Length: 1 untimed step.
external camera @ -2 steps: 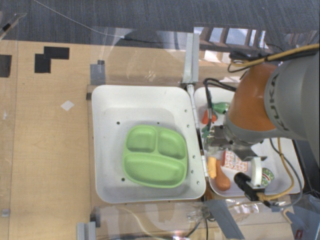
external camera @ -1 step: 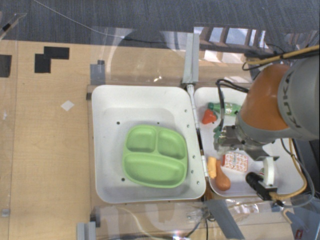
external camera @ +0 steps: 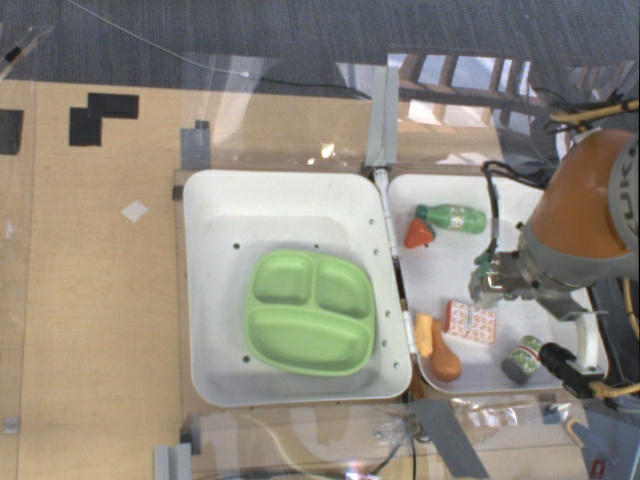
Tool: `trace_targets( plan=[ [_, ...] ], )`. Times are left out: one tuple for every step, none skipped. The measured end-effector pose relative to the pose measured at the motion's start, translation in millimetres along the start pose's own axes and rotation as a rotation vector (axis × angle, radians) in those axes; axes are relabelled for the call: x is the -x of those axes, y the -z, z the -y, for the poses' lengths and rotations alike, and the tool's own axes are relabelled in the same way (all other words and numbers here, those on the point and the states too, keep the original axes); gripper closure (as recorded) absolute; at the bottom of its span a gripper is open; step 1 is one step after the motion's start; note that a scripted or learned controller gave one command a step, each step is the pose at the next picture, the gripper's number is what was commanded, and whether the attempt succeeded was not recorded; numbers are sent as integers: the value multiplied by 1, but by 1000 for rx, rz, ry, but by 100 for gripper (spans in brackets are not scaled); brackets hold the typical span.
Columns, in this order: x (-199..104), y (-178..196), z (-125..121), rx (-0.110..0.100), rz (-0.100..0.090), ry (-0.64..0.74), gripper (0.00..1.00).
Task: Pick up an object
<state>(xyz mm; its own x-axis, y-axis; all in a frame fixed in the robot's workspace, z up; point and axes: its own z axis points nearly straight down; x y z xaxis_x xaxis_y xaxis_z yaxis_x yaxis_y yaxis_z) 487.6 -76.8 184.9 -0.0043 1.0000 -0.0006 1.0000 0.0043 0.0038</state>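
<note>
The right bin holds a green bottle lying near its far side, a small red piece beside it, a red-and-white patterned box, an orange and yellow toy at the front left, and a small dark can at the front right. My gripper hangs over the middle of this bin, just above the far edge of the patterned box. Nothing shows between its fingers.
The left bin carries a green divided plate. A metal divider runs between the bins at the back. The arm's orange band and cables crowd the right bin's right side.
</note>
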Motion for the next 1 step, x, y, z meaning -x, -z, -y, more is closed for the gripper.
trace_targets(
  plan=[
    [11, -73, -6, 20, 0, 2, 100]
  ],
)
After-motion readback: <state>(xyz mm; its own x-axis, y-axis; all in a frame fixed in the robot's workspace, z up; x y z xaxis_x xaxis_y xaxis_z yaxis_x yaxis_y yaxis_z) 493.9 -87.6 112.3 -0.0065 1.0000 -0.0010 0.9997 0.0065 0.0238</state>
